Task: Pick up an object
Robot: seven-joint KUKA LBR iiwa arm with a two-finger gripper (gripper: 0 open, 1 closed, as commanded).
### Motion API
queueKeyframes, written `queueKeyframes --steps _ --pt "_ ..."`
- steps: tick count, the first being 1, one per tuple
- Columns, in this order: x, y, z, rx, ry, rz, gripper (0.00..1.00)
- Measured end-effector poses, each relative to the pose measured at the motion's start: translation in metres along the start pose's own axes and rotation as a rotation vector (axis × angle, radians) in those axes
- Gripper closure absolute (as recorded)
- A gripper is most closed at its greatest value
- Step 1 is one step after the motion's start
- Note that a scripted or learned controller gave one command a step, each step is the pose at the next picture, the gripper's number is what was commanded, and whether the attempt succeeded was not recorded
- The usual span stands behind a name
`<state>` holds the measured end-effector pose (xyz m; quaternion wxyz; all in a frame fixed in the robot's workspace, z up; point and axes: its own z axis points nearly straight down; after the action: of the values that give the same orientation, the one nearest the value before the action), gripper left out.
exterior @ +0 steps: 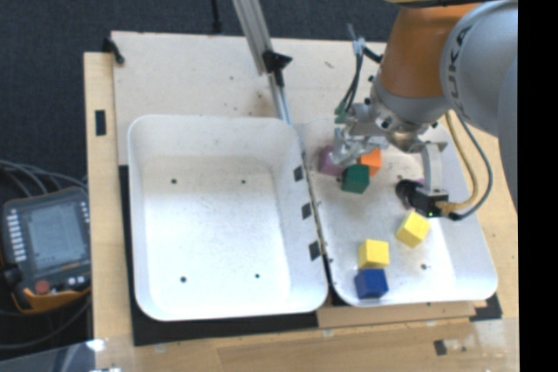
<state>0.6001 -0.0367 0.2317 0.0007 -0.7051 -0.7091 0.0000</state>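
Seen from above at a slant, the worktop [209, 74] carries two shallow bins side by side: the left bin [148, 144] and the right bin [471, 270], which holds the loose blocks. The arm [436, 48] reaches in from the right and hangs its pincer [349, 151] low over the upper part of the right bin, just above a tight cluster of a green block [355, 179], an orange block [371, 158] and a pinkish block [328, 159]. That position suggests one of these three is the intended pick (which one I cannot tell). Whether the pincer is spread or closed cannot be told, since the wrist hides it. Nearer the front of that bin lie a yellow block [413, 229], a second yellow block [374, 253] and a blue block [371, 283], well apart from the pincer.
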Motion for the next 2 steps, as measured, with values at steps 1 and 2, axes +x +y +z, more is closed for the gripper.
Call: queueKeyframes --steps 1,2 --pt "0.051 -0.013 0.008 0.0 0.001 -0.001 1.0" --pt "0.106 -0.024 -0.005 -0.005 0.001 -0.003 1.0"
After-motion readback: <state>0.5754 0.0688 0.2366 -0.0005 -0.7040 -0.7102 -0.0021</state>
